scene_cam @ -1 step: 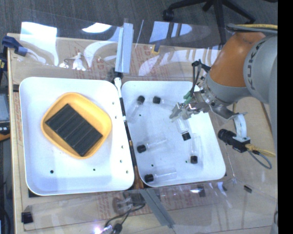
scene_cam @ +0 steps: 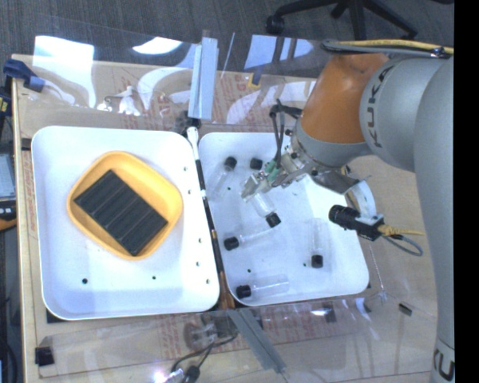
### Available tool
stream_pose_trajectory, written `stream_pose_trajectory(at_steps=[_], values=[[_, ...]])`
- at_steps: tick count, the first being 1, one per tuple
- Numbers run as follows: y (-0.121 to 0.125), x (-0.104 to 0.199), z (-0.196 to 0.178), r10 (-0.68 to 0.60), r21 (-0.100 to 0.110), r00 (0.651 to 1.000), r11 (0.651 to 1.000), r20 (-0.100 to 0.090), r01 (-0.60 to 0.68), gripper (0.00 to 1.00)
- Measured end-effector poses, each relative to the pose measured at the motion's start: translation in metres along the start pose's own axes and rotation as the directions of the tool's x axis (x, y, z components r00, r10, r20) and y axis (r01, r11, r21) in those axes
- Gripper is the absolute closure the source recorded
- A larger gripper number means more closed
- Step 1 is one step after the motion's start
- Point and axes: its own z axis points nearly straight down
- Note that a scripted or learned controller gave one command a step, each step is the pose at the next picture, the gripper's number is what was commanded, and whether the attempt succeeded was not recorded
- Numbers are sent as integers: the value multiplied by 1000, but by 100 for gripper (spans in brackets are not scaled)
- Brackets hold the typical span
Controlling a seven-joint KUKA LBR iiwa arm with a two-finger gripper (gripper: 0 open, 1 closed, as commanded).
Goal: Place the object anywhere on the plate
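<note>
Arm: the grey KUKA arm (scene_cam: 399,118) with its orange band reached in from the right and hung over the right bin
Gripper: the gripper (scene_cam: 259,183) was low over the upper middle of the right bin (scene_cam: 347,282), pointing toward the left
Fingers: the metal fingers (scene_cam: 251,186) appeared slightly parted, with a pale clear shape at their tips; whether they gripped it could not be told
Objects: several clear vials with black caps lay scattered in the right bin, one (scene_cam: 265,211) just below the fingertips, one (scene_cam: 241,240) lower left of it, one (scene_cam: 316,246) near the right side and one (scene_cam: 259,287) by the front wall
Loose caps: small black pieces (scene_cam: 231,163) sat near the back of the right bin, just beside the gripper
Plate: the yellow plate (scene_cam: 164,186) sat in the left bin (scene_cam: 56,146), well apart from the gripper
Plate contents: a dark ribbed rectangular slab (scene_cam: 120,211) lay tilted across the middle of the plate
Divider: the two bins touched along their inner walls, between plate and gripper
</note>
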Motion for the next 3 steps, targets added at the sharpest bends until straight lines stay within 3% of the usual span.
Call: stream_pose_trajectory(at_steps=[2, 3], values=[[79, 131, 6, -283, -2, 959, 959, 4, 283, 100], [79, 130, 6, -282, -2, 959, 959, 5, 282, 0]])
